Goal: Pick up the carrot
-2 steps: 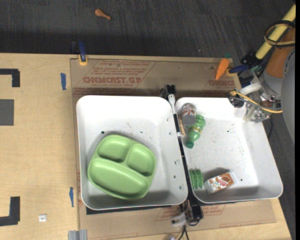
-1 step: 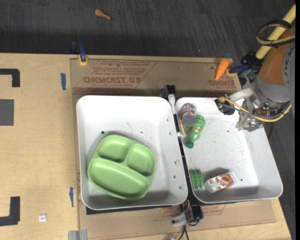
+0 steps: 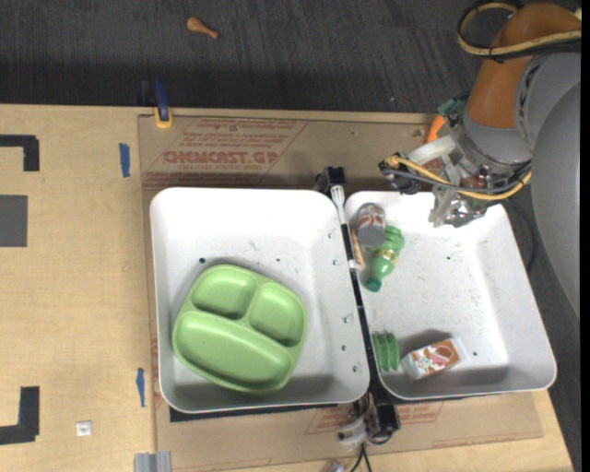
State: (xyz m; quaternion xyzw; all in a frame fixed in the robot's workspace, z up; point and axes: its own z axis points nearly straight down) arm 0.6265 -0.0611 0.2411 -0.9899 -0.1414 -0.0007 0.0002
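My tool (image 3: 449, 210): above the right bin's (image 3: 479, 277) far edge; whether it's spread, I cannot tell.
Carrot (image 3: 200, 28): on the floor beyond the worktop (image 3: 74, 277).

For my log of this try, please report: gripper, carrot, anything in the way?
Gripper over right bin's far edge. Carrot at near wall, apart from it. Can and green bottle by the inner wall, off the path.

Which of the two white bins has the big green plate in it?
The left bin has it. The green divided plate lies in its lower half. The right bin holds small things instead: a green bottle and an orange packet.
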